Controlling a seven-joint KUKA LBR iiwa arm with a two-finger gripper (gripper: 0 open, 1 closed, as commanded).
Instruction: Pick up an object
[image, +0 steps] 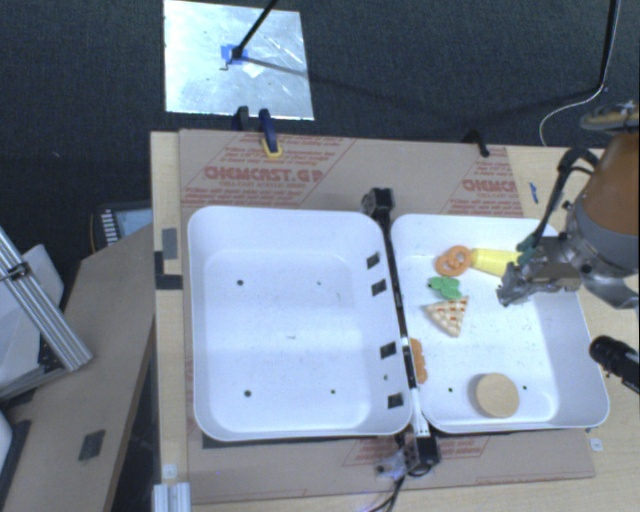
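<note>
Two white bins sit on a board stamped CHEMCAST, left bin (285, 320) bare, right bin (560, 400) with five bits: tan disc (496, 394), waffle wedge (448, 317), yellow piece (490, 261) right by the gripper (512, 291), pretzel (453, 261), green bit (445, 287), gripper's grip can't tell.

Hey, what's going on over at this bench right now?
A grey robot arm reaches in over the right white bin, its pincer low beside a yellow banana-shaped toy. Nothing shows between its fingers. Nearby lie an orange pretzel-shaped toy, a small green piece, a tan waffle wedge and a round tan cookie.
</note>
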